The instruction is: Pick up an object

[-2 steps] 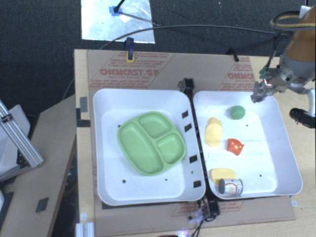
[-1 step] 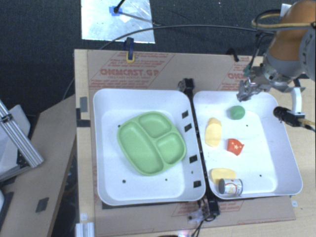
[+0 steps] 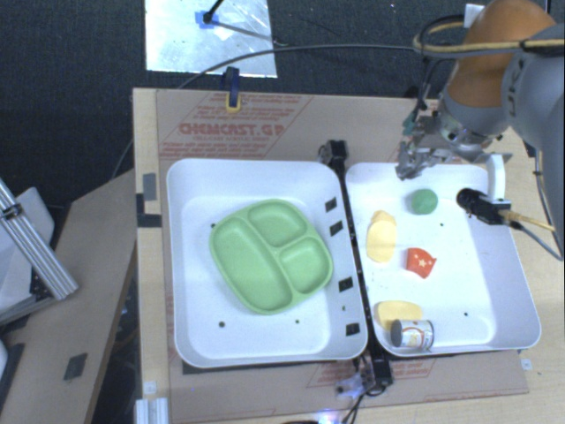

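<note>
The right bin (image 3: 494, 281) holds a green ball (image 3: 424, 201), a pale yellow piece (image 3: 381, 237), a small red object (image 3: 420, 262), a yellow flat piece (image 3: 399, 311) and a small tin can (image 3: 412, 335) lying at the front edge. My gripper (image 3: 411, 167) hovers over the back left corner of the right bin, just up and left of the green ball. Nothing shows between its fingers.
The left bin (image 3: 194, 325) carries a green divided plate (image 3: 269, 254). Black clips line the ridge between the two bins (image 3: 346, 237). A shiny sheet (image 3: 208, 25) lies on the dark floor at the back. A metal rail (image 3: 35, 246) stands at far left.
</note>
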